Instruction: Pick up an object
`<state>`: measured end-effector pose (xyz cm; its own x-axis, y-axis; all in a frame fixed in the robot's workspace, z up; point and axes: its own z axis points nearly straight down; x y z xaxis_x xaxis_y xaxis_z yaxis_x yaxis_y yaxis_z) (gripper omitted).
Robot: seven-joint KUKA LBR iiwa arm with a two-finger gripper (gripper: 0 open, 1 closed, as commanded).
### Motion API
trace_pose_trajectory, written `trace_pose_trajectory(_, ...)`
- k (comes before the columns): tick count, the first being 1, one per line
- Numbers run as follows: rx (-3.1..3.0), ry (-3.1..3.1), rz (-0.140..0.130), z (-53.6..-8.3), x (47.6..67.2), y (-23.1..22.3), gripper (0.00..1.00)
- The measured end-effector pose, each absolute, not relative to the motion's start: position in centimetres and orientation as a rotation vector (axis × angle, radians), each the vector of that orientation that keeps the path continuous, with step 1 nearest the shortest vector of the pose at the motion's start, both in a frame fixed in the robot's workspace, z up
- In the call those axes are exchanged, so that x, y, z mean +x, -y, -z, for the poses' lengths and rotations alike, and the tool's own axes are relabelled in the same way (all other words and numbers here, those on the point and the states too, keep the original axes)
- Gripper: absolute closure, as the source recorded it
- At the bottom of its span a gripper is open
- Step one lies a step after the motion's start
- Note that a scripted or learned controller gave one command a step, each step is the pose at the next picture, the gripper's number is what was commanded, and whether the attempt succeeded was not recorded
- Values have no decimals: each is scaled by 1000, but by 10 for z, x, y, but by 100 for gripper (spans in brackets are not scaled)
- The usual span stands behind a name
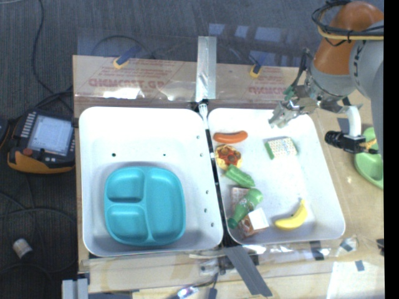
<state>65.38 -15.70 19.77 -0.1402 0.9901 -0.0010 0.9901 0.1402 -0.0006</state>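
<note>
From the fixed camera above the tabletop (349,185) we look down on two shallow white bins lying side by side. The left bin (93,129) carries a teal divided plate (144,205) in its near half, with three compartments and nothing resting in them that we can make out.

The right bin (318,167) carries all the small things. Along its left wall, from far to near, we see a hot dog (230,137), a small red and yellow toy (228,156) just below it, and a green pepper (240,178) touching that toy's near edge. Nearer still lies a green bottle (245,207), tilted, resting on a clear packet, with a small white and brown box (253,221) just beside its lower end. A banana (292,217) lies near the bin's near right corner, apart from the rest. A small speckled card with a green edge (280,147) lies alone in the far part of the bin.

The grey arm with its orange band (346,39) reaches in from the right. Its claw (283,114) hangs over the far right corner of the right bin, just above the speckled card. Nothing sits between its fingers; they are too small and blurred here for us to tell whether they stand wide or narrow.
</note>
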Motion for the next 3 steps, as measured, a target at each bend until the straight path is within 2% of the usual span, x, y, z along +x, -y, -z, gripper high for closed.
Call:
trace_pose_trajectory(1, 2060, -2372, 4, -197, 653, 157, 0)
trace_pose_trajectory(2, 2222, -2222, 0, -94, 651, 203, 0)
trace_pose_trajectory(3, 1900, -2490, -5, -89, 667, 105, 0)
